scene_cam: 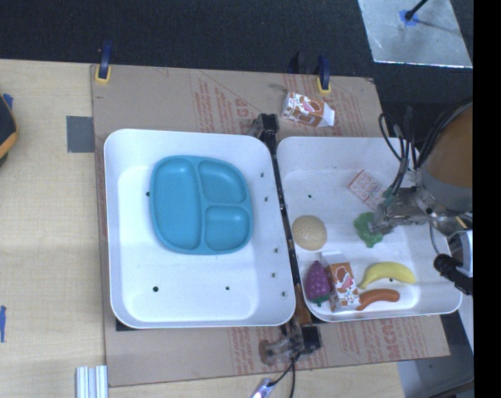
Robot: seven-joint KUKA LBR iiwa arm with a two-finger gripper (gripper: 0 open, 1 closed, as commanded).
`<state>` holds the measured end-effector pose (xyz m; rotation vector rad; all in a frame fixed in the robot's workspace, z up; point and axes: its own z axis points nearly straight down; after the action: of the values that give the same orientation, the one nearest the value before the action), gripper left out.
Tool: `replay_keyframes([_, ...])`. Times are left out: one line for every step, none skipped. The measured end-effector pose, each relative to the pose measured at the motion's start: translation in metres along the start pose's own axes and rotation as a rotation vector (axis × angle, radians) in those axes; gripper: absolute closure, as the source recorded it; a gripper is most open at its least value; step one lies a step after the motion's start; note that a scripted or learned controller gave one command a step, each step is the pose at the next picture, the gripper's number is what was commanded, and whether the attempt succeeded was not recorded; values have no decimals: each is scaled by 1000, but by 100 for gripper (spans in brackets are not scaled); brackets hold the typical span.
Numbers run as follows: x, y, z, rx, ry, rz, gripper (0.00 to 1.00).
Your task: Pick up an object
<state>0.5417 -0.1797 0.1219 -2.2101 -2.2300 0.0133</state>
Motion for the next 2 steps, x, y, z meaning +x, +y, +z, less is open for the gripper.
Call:
replay_keyframes([0,0,0,0,0,-1,0])
replay_keyframes([9,24,30,-8,1,3,0])
